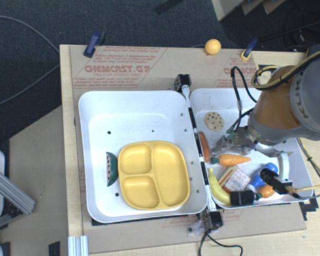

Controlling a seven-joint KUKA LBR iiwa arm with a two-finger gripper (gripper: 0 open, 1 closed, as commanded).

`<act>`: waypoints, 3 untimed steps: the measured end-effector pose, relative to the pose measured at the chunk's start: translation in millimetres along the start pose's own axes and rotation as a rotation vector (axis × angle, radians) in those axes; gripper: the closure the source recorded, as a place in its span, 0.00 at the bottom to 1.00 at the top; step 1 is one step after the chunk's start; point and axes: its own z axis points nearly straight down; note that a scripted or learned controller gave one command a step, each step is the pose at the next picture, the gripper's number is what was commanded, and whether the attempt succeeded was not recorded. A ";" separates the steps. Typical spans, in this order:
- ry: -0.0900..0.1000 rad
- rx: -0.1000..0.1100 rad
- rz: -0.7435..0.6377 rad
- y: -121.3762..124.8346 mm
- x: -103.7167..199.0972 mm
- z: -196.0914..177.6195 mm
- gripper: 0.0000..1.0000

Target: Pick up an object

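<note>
1. Arm (288, 105) reached into the right bin (224, 97); jaws hidden under the wrist, couldn't tell if spread or pinching.
2. Left bin (96, 111) held a yellow divided plate (152, 174) and a watermelon slice (111, 168).
3. Likely target, the toy carrot (234, 159), lay mid right bin beside the banana (217, 188): probably light, stiff, slick plastic; grip across its thick end.
4. Cookie (214, 121) lay apart.

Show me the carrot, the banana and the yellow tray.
carrot (234, 159), camera view, middle of its orange body.
banana (217, 188), camera view, middle of its curve.
yellow tray (153, 174), camera view, centre divider.
</note>
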 end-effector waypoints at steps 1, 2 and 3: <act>0.000 -0.003 0.001 0.8 0.6 -10.1 1.00; 0.000 -0.002 0.001 0.6 0.6 -9.9 0.00; 0.000 -0.001 0.000 -33.3 -4.4 0.0 0.00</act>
